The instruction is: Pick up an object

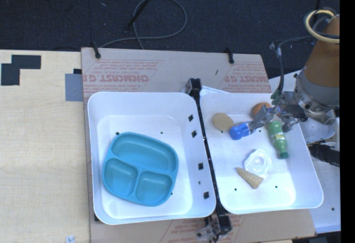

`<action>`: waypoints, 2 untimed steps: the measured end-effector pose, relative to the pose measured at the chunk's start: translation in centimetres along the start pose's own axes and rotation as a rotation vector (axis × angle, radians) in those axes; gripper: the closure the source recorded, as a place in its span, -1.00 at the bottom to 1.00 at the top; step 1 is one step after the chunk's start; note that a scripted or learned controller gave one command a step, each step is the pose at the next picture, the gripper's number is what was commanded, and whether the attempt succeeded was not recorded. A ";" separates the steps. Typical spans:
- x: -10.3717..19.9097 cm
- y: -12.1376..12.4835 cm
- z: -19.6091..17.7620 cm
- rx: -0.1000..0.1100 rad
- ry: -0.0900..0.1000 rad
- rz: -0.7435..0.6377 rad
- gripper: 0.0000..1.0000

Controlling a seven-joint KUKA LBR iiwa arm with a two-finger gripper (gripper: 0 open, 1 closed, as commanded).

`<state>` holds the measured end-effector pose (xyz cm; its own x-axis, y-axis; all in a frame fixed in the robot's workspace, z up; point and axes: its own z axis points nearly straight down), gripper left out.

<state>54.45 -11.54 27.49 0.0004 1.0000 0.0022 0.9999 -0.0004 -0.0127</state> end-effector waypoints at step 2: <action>1.0 0.2 4.9 -0.004 0.000 0.001 -1.00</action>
<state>54.57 -10.56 22.62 0.0019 1.0000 0.0020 1.0000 -0.0019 -0.0092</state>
